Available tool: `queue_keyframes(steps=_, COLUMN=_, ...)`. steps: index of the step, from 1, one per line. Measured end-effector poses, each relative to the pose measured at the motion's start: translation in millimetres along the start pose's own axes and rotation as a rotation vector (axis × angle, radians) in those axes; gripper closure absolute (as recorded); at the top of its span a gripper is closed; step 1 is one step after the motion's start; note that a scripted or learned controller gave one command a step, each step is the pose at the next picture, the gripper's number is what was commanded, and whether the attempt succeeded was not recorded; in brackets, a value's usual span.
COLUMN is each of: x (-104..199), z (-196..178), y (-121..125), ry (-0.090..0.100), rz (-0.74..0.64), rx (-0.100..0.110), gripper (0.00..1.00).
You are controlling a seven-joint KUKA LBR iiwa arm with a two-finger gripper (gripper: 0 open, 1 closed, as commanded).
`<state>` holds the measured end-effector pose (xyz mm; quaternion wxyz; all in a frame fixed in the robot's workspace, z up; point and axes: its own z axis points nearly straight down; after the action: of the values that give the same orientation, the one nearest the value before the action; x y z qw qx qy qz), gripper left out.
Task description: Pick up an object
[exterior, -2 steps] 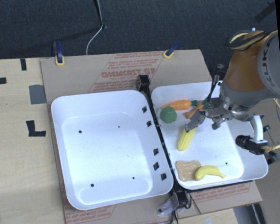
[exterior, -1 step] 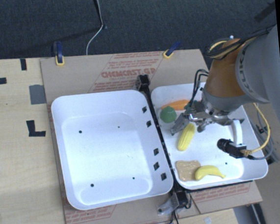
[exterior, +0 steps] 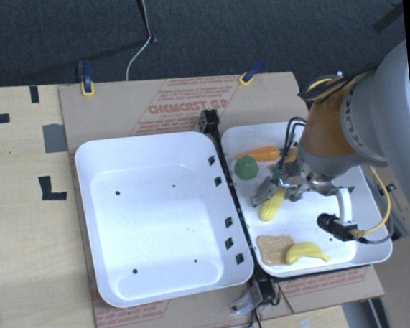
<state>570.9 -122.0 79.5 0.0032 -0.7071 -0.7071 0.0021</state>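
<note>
At the far left of the frame the wooden tabletop (exterior: 24,235) shows bare, with a few black tape marks stuck on it. A sheet of brown cardboard (exterior: 178,104) lies on it under both bins, held at its upper edge by two clips, one at upper left (exterior: 86,79) and one at upper right (exterior: 252,71). A thin white cable (exterior: 140,50) runs down from the top of the frame toward the cardboard.

The left bin (exterior: 94,206) takes up the middle of the frame. Just to its right, touching along a black-clipped seam, sits the right bin (exterior: 372,255).

In the right bin, a green ball (exterior: 246,167) lies near the upper left corner, with an orange carrot (exterior: 264,154) just beside it on the right. Below them lies a yellow corn cob (exterior: 272,206), tilted. Near the lower edge a tan slice of bread (exterior: 273,248) lies flat, and a yellow banana (exterior: 307,253) rests against its right side.

The claw (exterior: 279,187) hangs right above the upper end of the corn cob, seemingly touching it; I cannot tell how wide it stands or whether it grips anything. The grey arm (exterior: 380,114) with its orange band (exterior: 323,128) fills the right of the frame.
</note>
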Motion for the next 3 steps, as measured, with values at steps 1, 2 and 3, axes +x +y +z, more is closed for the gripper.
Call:
queue_keyframes(steps=1, x=0.2, z=-11.4, y=0.9, ry=-0.002, rz=-0.001, rx=-0.002, gripper=1.0)
queue_keyframes(steps=2, x=71.1, z=-107.6, y=14.4, ry=0.0, rz=-0.008, rx=-0.01, gripper=1.0)
queue_keyframes(steps=3, x=138.6, z=-101.7, y=20.5, ry=0.001, rz=-0.009, rx=-0.002, gripper=1.0)
